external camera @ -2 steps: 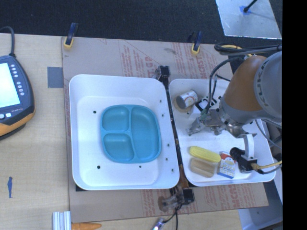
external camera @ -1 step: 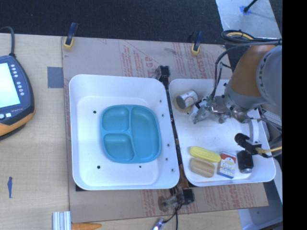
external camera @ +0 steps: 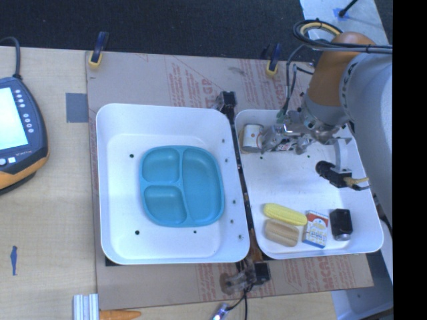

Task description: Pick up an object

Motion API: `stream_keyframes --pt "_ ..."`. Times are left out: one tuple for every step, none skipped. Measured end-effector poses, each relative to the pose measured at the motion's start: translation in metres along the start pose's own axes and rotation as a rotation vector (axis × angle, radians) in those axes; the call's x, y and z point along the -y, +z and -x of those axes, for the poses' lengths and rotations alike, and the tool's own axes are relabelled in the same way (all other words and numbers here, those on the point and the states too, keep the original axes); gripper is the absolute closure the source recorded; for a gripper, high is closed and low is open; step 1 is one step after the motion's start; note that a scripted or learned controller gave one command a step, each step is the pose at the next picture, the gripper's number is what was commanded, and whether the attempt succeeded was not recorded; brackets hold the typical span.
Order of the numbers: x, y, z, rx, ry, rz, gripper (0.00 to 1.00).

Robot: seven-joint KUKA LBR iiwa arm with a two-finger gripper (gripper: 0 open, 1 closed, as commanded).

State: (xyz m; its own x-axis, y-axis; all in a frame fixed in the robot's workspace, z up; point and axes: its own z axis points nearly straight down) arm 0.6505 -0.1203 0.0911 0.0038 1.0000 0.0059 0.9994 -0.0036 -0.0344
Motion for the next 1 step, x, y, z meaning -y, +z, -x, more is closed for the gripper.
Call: stream_keyframes --pt "0.0003 0.0004 -0.0108 0.010 0.002 0.004 0.00"
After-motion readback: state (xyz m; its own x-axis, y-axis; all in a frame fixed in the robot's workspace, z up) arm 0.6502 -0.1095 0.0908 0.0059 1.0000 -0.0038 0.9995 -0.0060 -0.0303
